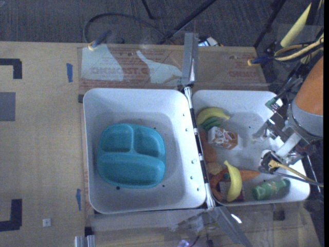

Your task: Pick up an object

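So the gripper (270, 138) hangs over the right edge of the right bin (241, 102), about halfway along it. I honestly can't tell from this angle whether it's apart or together, and nothing is visibly held. All the candidates are in that bin: a green bottle (270, 189) lying on its side in the near right corner, a yellow banana (234, 181) along the near edge, an orange piece (248, 174) between them, a small carton (222, 137) by the left wall, and greenish bananas (212, 116) towards the far left corner. If it were me I'd go for the green bottle. It's the closest and has bare floor on its far side, so come straight down across its short axis, not along its length, or it'll probably just roll away. The pile in the near left corner looks too crowded for a clean grab. The left bin (128, 99) holds a teal divided plate (131, 156) in the middle — flat and wide, so a bad pick. As for writing, the carton has a printed picture and the cardboard (231, 68) behind the bins has faded lettering, but both are too blurry to read.
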Robot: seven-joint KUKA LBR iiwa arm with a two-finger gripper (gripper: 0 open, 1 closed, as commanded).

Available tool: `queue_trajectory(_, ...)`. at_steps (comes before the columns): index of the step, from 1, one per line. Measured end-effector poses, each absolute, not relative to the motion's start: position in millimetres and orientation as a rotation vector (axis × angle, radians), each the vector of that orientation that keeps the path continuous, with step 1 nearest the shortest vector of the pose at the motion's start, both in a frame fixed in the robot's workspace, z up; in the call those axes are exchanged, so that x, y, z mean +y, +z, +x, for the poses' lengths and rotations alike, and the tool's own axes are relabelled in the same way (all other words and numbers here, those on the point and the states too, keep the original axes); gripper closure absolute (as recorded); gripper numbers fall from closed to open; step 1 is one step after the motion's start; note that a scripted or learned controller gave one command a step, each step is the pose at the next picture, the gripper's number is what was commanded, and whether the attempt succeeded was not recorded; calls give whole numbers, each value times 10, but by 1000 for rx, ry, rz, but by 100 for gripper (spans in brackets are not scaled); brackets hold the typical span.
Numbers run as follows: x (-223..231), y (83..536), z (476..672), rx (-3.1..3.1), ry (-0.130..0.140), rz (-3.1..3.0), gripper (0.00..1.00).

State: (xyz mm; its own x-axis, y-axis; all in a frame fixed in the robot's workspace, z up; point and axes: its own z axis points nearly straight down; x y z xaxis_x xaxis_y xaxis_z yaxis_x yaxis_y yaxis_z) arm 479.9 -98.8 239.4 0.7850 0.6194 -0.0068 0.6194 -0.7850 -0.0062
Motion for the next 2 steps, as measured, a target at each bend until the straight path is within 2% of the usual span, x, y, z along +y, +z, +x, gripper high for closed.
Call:
queue_trajectory(1,-926,1392,5344,-1165,13,-2913,0)
queue_trajectory(2,-1011,1047,5036,-1240,9,-2883,0)
